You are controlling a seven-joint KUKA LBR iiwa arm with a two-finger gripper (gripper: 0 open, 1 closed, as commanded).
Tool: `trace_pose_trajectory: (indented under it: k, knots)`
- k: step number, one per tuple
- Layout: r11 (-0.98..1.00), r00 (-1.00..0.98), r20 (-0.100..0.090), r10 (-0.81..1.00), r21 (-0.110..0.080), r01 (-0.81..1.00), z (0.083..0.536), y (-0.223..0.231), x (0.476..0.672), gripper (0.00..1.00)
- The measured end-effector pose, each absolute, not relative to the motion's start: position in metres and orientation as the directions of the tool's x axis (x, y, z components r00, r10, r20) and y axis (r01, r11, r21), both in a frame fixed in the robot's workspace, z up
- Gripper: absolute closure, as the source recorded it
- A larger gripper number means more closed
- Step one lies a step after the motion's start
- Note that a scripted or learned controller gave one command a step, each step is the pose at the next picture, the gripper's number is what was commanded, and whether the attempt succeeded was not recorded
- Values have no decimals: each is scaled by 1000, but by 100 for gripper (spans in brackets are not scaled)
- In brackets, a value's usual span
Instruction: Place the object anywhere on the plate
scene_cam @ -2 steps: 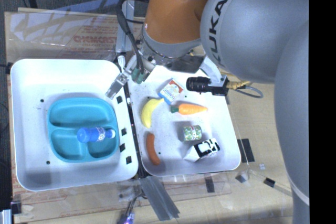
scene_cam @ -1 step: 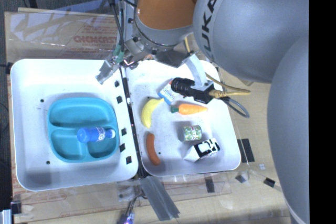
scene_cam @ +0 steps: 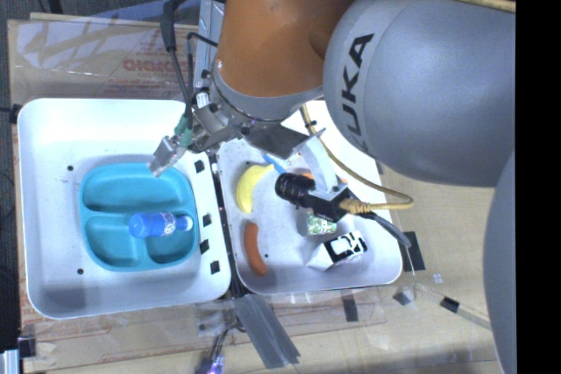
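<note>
From above the bench, the grey arm [scene_cam: 412,74] reaches in from the right, and its orange band [scene_cam: 272,22] looms over the gap between the two bins. The gripper [scene_cam: 168,151] hangs at the upper right corner of the blue plate [scene_cam: 105,188], which sits in the left bin [scene_cam: 39,188]. From here I cannot tell whether the gripper is released or clenched, and I see nothing in it. A small blue bottle [scene_cam: 160,225] lies on its side on the plate, across the ridge between the compartments, apart from the gripper. In the right bin [scene_cam: 289,263] lie a banana [scene_cam: 252,187], a reddish sausage [scene_cam: 253,247] below it, and a black-and-white box [scene_cam: 347,247] toward the far corner.
</note>
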State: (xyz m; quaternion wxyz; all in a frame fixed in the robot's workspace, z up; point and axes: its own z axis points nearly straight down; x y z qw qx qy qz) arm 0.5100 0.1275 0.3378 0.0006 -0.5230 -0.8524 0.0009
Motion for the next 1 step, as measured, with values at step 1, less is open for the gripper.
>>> trace_pose_trajectory:
  k: [1]
  knots:
    - [145, -145, -1, 989, 0, 989, 429, 170, 517, 0]
